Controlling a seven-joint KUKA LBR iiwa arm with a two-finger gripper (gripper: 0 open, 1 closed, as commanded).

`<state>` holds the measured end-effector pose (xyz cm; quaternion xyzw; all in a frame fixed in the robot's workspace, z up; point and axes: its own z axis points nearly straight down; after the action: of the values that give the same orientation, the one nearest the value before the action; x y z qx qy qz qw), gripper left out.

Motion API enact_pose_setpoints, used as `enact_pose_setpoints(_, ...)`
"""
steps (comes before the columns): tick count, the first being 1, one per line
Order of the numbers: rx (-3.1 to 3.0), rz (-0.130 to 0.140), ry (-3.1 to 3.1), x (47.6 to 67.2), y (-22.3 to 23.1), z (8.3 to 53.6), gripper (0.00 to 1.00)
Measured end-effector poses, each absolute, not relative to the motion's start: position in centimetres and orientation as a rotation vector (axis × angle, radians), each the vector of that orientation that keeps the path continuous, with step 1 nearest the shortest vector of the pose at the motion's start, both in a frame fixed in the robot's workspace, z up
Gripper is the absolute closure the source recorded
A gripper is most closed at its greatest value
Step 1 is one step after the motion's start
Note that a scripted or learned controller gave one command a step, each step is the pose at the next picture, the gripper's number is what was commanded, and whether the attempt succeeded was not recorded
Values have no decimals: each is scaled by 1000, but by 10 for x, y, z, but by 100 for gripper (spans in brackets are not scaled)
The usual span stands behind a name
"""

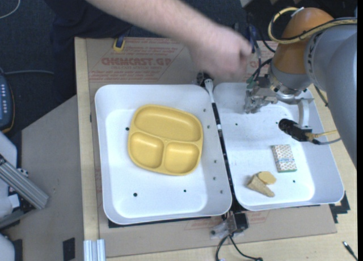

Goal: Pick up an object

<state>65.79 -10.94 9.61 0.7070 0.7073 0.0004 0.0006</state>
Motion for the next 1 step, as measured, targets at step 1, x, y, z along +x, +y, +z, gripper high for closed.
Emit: enact_pose_setpoints(1, 2215, 7, 2218, 656, -105, 159, 100)
